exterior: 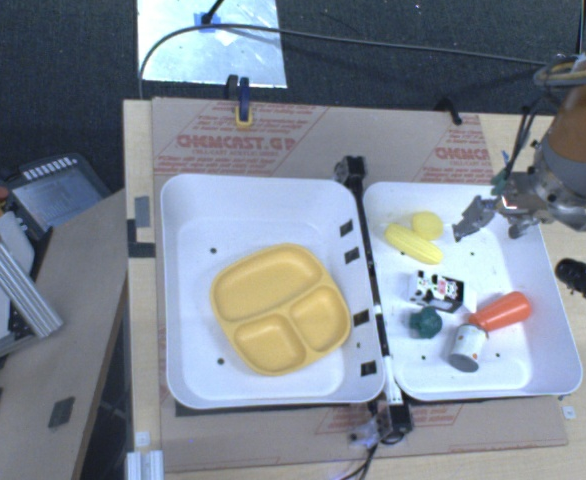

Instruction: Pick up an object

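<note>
- Overhead, the arm (578, 138) is reaching in from the right, with its orange band sitting above the grey wrist near the right bin's (543, 268) far right corner.
- The gripper (488, 213) is hanging over the upper part of the right bin; its fingers are standing apart, one grey finger (468, 220) pointing down-left toward the bin floor, and nothing is lying between them.
- The yellow corn-shaped toy (413, 242) is lying slantwise in the right bin, just left of the gripper, with a rounder yellow piece (427, 224) touching its upper end.
- Below these, a small black-and-white box (437, 289) is sitting near the middle of the bin, and a dark green lump (426, 321) is resting just under it.
- An orange-and-grey cylinder (485, 326) is lying tilted toward the bin's lower right, well apart from the gripper.
- The left bin (188, 268) is holding a yellow divided plate (278, 308), lying flat with its three compartments facing up.
- Both bins are resting side by side on a cardboard-covered bench (303, 128).
</note>
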`<state>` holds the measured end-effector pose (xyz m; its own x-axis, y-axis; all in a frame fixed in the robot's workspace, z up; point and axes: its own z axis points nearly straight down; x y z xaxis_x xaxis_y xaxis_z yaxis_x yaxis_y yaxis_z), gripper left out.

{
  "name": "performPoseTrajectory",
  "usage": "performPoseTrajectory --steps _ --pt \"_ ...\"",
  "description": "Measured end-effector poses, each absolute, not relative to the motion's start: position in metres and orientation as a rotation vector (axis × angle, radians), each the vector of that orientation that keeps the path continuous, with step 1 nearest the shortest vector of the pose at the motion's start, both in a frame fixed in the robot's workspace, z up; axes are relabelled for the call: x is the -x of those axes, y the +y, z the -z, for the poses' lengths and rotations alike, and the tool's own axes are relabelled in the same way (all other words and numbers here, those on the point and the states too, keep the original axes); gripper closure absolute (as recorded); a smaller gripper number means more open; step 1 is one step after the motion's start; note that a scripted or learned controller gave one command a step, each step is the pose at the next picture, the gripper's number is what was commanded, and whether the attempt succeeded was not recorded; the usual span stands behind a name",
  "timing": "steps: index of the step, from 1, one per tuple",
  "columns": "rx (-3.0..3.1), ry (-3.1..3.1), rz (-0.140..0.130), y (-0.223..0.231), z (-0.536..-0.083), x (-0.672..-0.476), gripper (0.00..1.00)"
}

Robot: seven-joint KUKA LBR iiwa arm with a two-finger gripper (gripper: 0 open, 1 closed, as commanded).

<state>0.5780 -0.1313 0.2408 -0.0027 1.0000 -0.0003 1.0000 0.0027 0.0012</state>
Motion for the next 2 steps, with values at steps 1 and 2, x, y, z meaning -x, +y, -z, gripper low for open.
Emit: performPoseTrajectory --steps 1,2 --pt "-2.221 2.223 0.002 -0.141 -0.189 -0.574 0.00" --pt "-2.222 2.224 0.002 -0.150 -0.132 -0.577 0.00"
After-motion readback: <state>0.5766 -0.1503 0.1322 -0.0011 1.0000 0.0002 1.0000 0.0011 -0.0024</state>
